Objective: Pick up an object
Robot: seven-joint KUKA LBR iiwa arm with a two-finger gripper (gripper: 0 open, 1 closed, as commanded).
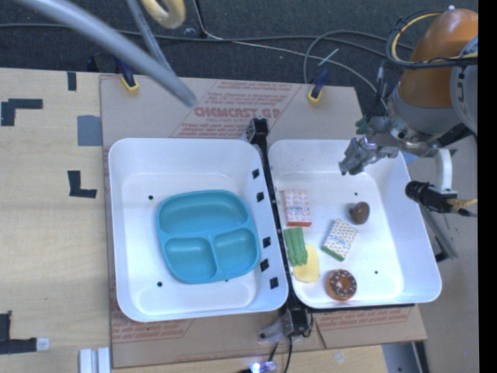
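Note:
The right bin [388, 282] holds several small items: a pink-and-white packet [297, 207], a green piece [295, 244] lying on a yellow piece [307, 269], a white-and-green packet [339, 239], a small brown lump [359, 212] and a chocolate doughnut [340, 284]. My gripper [353, 162] hangs over the bin's far right part, above and behind the brown lump, with nothing visible between its fingers. The grey arm with its orange band [443, 45] comes in from the upper right.
The left bin [132, 169] holds a blue divided plate [208, 235]. A black divider [264, 200] with clips runs between the bins. Cables [326, 53] trail behind the bench, and a grey pole [93, 29] crosses the upper left.

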